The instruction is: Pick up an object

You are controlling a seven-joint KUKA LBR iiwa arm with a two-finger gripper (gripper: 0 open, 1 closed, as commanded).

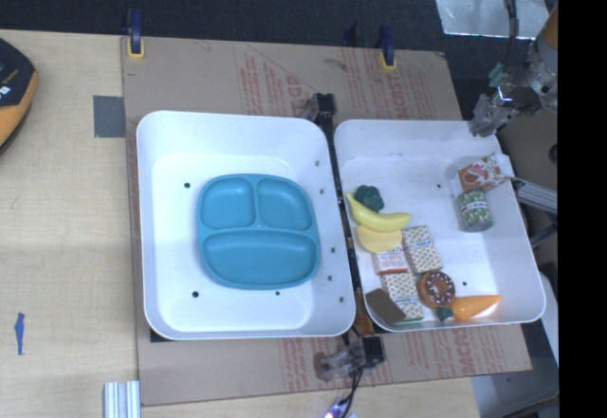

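Reaching: the arm comes in from the right edge, its wrist tilted down and leftward, above the bench and outside the right bin's far right corner.
Gripper [484,115]: hangs just beside that corner of the right bin [398,146]; nothing is seen between its tips, and whether they are apart or together cannot be told at this size.
Left bin [161,302]: holds a blue divided plate [258,229], lying flat near the middle.
Toy banana [377,217]: yellow, against the right bin's left wall, with a second yellow piece just below it, touching.
Dark green piece [367,197]: at the banana's upper end, touching it.
Small printed packets [417,250]: a cluster below the banana, overlapping one another.
Chocolate doughnut [436,288]: round, resting on the lower packets.
Toy carrot [471,308]: orange, at the near wall, just beside the doughnut.
Small can [474,211]: near the right wall, green label, well apart from the cluster.
Red and white packet [481,173]: just above the can, nearest the gripper.
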